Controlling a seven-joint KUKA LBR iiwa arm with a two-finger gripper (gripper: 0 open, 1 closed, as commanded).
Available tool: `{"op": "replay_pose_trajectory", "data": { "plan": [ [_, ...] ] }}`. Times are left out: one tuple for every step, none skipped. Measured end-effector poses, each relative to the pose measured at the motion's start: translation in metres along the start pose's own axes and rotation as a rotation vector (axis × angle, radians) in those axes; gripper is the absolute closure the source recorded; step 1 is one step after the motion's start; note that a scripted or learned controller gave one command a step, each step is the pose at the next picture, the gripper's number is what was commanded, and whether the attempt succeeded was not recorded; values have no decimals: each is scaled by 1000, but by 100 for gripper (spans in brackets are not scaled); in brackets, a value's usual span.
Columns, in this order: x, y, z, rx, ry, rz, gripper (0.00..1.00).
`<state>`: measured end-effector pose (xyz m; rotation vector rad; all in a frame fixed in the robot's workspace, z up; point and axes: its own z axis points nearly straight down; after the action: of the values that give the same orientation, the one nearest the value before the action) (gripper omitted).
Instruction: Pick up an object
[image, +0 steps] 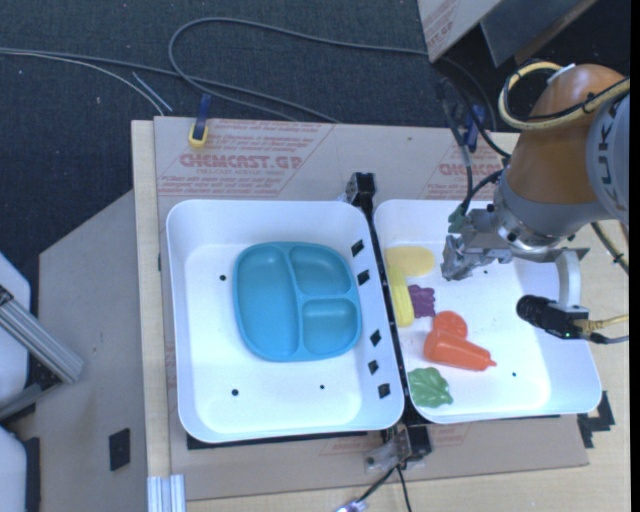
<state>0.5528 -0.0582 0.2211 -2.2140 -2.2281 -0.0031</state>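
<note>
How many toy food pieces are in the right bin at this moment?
4, all in the right bin's left half: a yellow piece at the top by the divider, purple grapes below it, an orange carrot, then a green piece at the front. The gripper could hide more.

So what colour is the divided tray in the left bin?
Light blue tray, clear in the camera view.

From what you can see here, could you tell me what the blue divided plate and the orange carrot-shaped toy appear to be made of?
The blue divided plate looks like moulded plastic: one even colour, soft matte sheen, rounded compartment walls. The orange carrot-shaped toy also looks like plastic, possibly hollow or rubbery: saturated uniform colour, smooth surface with a faint highlight. The view cannot settle whether it is hard or soft.
</note>
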Motion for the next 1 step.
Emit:
{"op": "replay_pose_trajectory", "data": {
  "plan": [
    [59, -11, 2, 4, 1, 0, 100]
  ]
}}
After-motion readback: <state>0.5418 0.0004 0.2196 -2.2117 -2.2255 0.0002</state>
